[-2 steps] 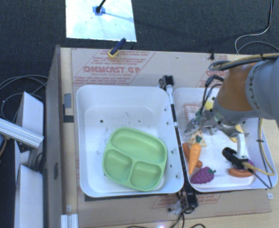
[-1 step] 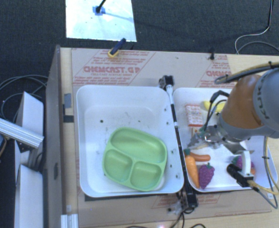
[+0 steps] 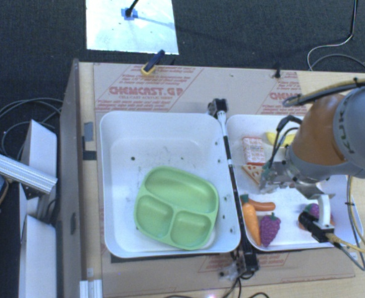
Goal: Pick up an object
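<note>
Hidden and cropped parts, right bin
Arm (image 3: 331,135) covers the bin's (image 3: 282,244) far right corner; yellow item (image 3: 272,138) half hidden behind it; gripper (image 3: 274,177) fingertips too blurred to tell.

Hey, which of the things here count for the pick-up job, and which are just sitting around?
For the job:
gripper
carrot
purple grapes
sausage
small carton
right bin, which holds them

Just lying about:
green divided plate
left bin
yellow-tipped tool on the bench beyond the bins
</note>
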